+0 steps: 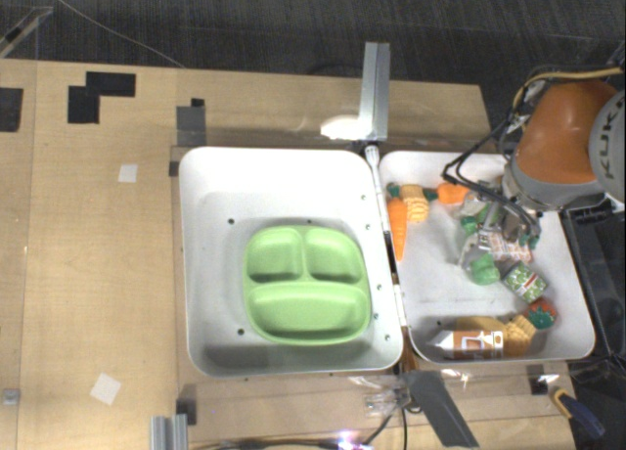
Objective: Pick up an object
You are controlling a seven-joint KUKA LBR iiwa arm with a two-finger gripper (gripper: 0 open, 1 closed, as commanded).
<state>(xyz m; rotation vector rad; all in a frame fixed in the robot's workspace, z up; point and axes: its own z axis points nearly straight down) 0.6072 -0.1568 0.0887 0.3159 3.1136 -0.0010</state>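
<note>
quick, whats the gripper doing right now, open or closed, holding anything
Two-finger gripper: low in the shallow white right bin, over a small green toy; open or closed cannot be told, no hold visible.

cam: I have one fixed view above the counter (98,272) | facing: down at a slant | range: far enough to take in the left bin (210,243) and right bin (567,272) whole | arm (567,140) enters from my right edge
</note>
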